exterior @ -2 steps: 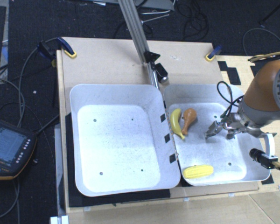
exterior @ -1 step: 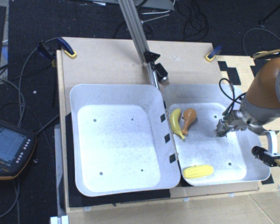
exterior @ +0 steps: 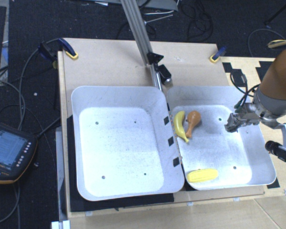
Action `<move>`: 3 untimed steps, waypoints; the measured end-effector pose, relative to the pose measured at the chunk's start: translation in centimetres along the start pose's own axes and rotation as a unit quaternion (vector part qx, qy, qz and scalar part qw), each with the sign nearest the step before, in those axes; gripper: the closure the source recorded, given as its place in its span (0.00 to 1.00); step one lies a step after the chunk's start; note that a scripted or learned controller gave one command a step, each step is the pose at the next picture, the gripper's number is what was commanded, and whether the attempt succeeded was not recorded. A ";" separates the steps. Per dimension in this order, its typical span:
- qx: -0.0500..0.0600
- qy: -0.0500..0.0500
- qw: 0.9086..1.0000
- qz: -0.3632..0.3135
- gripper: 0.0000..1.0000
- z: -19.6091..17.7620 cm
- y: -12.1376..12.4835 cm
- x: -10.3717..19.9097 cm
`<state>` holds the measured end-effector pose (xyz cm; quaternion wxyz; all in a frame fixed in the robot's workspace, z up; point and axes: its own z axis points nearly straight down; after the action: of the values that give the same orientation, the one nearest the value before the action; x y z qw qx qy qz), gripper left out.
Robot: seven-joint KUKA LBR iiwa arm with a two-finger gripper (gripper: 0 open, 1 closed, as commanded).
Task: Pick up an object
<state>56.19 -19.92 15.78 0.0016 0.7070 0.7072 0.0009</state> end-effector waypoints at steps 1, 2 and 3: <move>0.000 0.000 1.000 0.000 1.00 -4.3 0.2 0.3; 0.002 0.001 1.000 0.000 1.00 -4.2 0.2 0.3; 0.001 0.001 1.000 -0.002 1.00 -5.1 -0.9 4.6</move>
<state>55.25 -15.35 20.86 0.0000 0.7059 0.7083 0.0006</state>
